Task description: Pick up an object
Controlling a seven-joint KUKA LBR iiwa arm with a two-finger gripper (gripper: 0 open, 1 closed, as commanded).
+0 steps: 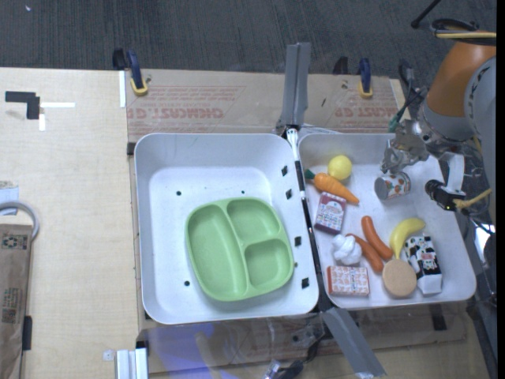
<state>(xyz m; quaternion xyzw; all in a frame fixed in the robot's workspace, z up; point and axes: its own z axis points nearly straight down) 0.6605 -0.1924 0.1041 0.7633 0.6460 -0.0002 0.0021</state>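
My gripper point(394, 163) hangs over the back right part of the right bin point(465, 287). Directly below it in the view is a small silver can with a red and white label point(392, 185), lying tilted; whether the gripper touches it is unclear. Elsewhere in that bin lie a yellow lemon point(339, 166), an orange carrot point(334, 185), a red carton point(331, 213), two sausages point(375, 241), a banana point(405, 232), a cow-patterned milk carton point(423, 259), a white garlic bulb point(346, 249), a cracker box point(348, 280) and a round tan bun point(399, 279).
The left bin point(158, 212) holds a green divided plate point(240, 248). A grey divider post point(296, 85) stands between the bins at the back. The arm's orange band point(465, 69) and cables sit by the right bin's far right rim.
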